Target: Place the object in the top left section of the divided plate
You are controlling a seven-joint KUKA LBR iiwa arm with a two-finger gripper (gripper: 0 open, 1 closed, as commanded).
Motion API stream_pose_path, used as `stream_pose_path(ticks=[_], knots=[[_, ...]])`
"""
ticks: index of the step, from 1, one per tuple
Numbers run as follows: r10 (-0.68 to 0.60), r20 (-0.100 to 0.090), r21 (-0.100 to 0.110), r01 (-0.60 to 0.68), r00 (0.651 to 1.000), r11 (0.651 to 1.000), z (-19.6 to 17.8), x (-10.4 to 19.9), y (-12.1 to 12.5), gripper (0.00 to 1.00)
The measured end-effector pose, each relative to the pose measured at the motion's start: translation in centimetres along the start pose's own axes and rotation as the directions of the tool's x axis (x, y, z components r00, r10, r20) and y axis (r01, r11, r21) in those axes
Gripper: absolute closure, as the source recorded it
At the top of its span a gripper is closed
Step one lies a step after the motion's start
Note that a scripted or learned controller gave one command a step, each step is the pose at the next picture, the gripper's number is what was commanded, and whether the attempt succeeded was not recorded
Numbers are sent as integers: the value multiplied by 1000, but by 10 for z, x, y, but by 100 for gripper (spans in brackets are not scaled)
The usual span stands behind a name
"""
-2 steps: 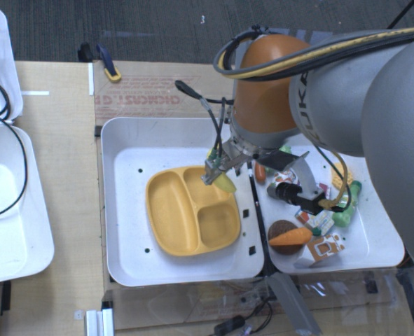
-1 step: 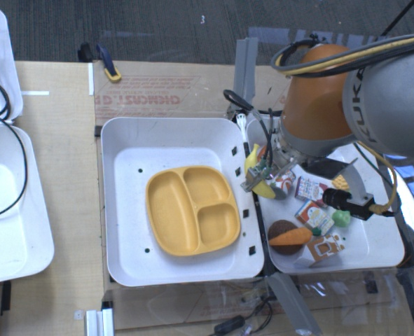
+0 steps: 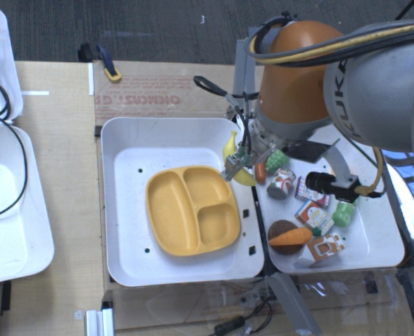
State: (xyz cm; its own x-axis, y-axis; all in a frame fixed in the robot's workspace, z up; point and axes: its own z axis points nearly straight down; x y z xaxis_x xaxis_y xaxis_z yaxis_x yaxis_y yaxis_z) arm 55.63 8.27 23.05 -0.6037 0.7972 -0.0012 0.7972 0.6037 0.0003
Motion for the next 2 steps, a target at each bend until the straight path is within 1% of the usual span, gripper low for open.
stream_pose_path(ticks=[1,2], knots=[[20,-1,3,-20,1000,1000,40,12,1,100],[-37,-1,2,37,999,999,39,-2,-12,100]])
